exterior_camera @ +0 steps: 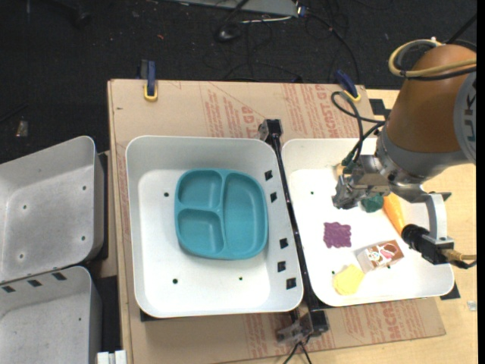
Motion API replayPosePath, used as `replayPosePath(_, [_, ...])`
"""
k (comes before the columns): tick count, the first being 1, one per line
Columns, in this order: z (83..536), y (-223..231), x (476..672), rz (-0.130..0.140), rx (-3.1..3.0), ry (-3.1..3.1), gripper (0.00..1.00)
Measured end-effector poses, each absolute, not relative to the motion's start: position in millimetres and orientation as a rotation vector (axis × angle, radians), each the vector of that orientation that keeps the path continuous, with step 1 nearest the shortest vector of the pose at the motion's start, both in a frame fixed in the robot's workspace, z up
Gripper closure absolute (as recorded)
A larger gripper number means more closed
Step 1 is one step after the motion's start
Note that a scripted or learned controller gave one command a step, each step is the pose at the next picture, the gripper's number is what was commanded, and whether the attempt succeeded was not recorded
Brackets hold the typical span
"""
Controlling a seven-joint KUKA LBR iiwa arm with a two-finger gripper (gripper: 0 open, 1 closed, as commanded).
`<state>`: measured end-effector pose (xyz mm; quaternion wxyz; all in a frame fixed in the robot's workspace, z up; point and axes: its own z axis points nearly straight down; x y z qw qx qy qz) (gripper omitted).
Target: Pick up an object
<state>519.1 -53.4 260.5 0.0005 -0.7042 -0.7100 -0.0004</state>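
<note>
Camera view: we see our gripper (350,194) low over the right bin (322,287), near its back-left part, just beside a small green thing (372,202) and an orange carrot-like piece (394,213); whether the jaws are open or closed we cannot tell from this angle. Nearer the front of that bin lie a purple patch (337,234), a small printed packet (380,255) and a yellow lump (348,280), all apart from our gripper, while the left bin (155,279) holds a teal divided tray (221,213).
</note>
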Motion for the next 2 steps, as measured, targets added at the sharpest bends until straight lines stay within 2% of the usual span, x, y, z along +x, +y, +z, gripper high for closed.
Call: replayPosePath(2, [266.5,53.2,509.2,-0.001,-2.210,-2.231,1.00])
